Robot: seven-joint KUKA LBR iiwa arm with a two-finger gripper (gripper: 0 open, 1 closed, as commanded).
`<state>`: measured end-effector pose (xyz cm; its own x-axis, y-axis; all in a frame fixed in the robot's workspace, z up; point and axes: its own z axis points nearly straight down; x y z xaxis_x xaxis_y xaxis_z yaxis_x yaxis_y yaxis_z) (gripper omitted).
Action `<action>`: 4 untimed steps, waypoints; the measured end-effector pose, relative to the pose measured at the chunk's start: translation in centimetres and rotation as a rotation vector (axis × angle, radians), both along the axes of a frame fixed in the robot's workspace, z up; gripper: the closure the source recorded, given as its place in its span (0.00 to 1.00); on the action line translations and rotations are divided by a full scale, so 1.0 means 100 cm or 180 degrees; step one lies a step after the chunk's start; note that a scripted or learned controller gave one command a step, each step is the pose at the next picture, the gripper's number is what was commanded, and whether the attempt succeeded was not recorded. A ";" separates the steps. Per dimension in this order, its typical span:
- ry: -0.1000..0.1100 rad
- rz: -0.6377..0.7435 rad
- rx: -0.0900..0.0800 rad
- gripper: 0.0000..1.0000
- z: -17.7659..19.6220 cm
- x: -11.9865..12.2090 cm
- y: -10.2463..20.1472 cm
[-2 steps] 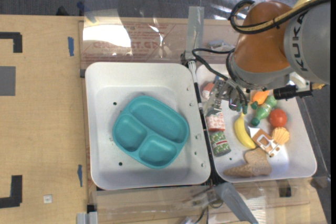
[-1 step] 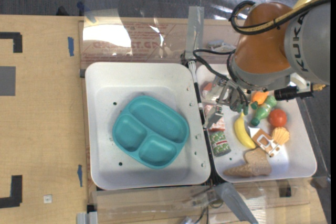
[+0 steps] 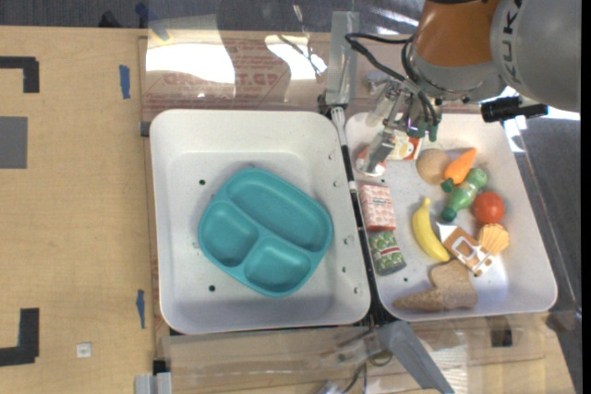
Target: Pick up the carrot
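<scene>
Jaws (image 3: pixel 413 117) beneath "KUKA" arm (image 3: pixel 545 23)

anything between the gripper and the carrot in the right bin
Nothing visible stands in the gap. The gripper hangs over the top of the right bin, and the carrot lies just to its right and nearer the camera. A round tan piece touches the carrot's left side and could crowd the fingers.

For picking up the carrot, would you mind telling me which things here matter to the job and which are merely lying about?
Part of the job:
- carrot, in the right bin
- gripper, over that bin's far left part

Just lying about:
- teal divided plate in the left bin
- banana
- tomato
- bread slice
- small cartons along the right bin's left side
</scene>
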<state>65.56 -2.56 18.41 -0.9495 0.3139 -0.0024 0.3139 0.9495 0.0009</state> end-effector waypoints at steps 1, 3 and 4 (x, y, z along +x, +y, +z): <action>0.0013 -0.0415 -0.0003 0.00 -0.001 -0.103 -0.065; 0.0049 -0.0229 0.0006 0.00 -0.093 -0.013 -0.105; -0.0031 -0.0058 -0.0002 0.00 -0.095 -0.050 -0.120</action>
